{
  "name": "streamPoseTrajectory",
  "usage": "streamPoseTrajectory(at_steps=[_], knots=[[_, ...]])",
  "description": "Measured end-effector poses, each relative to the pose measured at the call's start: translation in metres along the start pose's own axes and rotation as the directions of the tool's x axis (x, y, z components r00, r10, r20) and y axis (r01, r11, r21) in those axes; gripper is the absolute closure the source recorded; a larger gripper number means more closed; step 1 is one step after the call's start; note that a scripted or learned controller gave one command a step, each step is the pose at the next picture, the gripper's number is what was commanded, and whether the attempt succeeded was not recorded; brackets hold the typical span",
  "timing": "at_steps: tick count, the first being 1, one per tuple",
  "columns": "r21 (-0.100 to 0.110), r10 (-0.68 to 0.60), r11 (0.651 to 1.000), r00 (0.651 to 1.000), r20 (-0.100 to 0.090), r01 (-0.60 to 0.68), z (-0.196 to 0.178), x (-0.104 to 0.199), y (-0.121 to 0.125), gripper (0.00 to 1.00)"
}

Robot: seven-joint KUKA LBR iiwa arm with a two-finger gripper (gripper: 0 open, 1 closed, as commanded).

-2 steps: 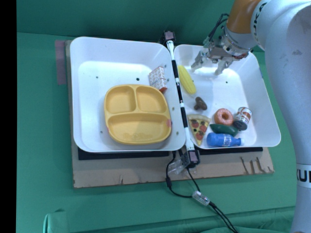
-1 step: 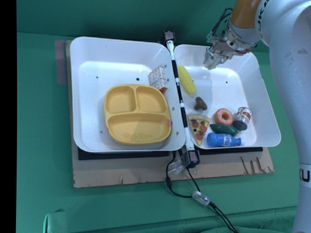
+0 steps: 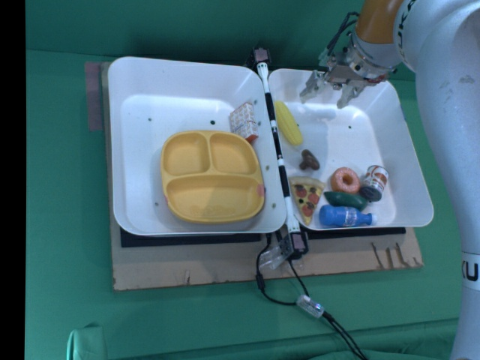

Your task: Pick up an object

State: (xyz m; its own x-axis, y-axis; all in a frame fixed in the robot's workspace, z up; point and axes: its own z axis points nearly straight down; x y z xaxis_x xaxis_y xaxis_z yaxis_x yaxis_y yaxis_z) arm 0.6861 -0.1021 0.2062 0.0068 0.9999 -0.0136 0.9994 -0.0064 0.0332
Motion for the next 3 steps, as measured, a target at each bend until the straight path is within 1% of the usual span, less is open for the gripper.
streamPoseTrajectory(at_steps=[1,2,3], knots=[[0.032,-0.004,0.999,1.000,-0.006,0.004,0.016,0.002,0.013,0.00],[0.027,-0.001,1.000,1.000,-0.022,0.001,0.001,0.008,0.016,1.00],[0.027,0.000,1.000,1.000,-0.018,0.001,0.001,0.006,0.016,0.00]])
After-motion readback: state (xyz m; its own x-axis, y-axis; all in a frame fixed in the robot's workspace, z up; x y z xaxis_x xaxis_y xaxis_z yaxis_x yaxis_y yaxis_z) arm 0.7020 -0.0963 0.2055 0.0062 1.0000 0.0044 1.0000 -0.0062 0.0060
